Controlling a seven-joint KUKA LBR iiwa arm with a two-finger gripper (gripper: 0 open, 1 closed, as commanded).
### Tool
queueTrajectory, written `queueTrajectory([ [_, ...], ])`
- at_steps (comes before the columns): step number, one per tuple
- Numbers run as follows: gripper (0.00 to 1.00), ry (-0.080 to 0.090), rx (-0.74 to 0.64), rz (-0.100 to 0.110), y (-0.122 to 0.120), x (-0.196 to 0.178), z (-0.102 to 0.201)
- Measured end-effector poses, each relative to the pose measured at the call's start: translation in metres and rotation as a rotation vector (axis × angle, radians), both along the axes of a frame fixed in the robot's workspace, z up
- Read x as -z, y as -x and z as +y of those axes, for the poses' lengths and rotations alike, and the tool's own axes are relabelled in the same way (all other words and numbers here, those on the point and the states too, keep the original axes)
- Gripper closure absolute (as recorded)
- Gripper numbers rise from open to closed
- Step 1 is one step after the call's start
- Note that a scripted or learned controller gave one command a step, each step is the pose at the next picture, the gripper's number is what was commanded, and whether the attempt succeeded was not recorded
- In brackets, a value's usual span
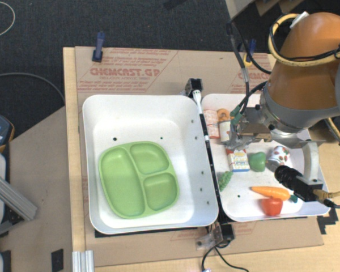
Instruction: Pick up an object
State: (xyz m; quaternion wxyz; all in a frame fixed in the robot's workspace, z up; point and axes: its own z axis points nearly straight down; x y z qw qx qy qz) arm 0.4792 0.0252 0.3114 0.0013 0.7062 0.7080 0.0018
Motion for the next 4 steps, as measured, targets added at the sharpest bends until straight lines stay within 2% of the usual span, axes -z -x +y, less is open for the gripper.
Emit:
queueTrajectory([
  [1,1.00,-0.002,-0.004,0.001,0.000,-0.027,0.051],
  [2,1.00,-0.004,-0.007,-0.005,-0.025,-0.087,0.130],
  [3,1.00,0.002,-0.004,0.014,0.003,-0.013,0.182],
  [4,1.00,0.000,0.000,0.004,0.000,-0.028,0.179],
])
